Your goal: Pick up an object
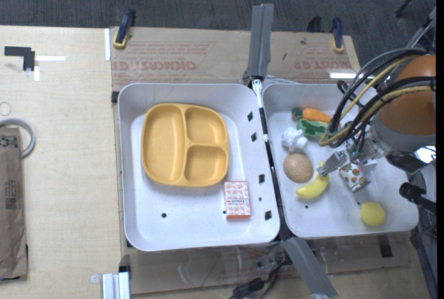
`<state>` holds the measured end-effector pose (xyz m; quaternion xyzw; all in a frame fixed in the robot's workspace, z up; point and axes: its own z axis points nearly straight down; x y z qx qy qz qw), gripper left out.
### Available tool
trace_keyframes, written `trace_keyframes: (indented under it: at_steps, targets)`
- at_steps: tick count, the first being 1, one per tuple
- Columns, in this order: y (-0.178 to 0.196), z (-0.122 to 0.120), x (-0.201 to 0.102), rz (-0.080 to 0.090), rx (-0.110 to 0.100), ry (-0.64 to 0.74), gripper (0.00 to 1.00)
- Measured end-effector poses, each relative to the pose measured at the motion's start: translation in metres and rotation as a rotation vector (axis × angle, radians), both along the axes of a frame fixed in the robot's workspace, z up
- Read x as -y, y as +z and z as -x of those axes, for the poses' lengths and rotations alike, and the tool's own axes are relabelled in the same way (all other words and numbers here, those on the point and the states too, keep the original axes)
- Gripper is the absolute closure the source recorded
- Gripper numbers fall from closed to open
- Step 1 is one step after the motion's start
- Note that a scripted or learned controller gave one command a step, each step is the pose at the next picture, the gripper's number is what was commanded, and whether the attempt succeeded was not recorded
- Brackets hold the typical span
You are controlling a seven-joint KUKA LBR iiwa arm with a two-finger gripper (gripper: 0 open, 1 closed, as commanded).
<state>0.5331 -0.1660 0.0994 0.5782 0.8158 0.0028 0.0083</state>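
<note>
The right bin [333, 225] holds several toy foods: an orange carrot [316, 114], a green piece [312, 127], a white lump [294, 140], a tan egg-shaped ball [298, 166], a yellow banana [312, 188], a yellow lemon [372, 214] and a small white carton with red spots [354, 177]. My gripper [341, 166] reaches in from the right and hangs low over the middle of this bin, just above the spotted carton and beside the banana's upper end. Cables and the wrist hide its tip.
In the left bin [132, 173] lie a yellow divided plate [185, 145] and a small red-and-white box [237, 199] near the front right corner. A grey divider [261, 41] stands behind the bins. A brown bag [10, 200] lies at the far left.
</note>
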Motion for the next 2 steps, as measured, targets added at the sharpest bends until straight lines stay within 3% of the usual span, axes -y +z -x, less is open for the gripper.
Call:
trace_keyframes:
  at_steps: [1,2]
  targets:
    - [-0.001,0.027,-0.03,0.001,-0.002,0.098,0.0]
    - [-0.007,0.055,0.035,-0.002,-0.016,0.241,0.0]
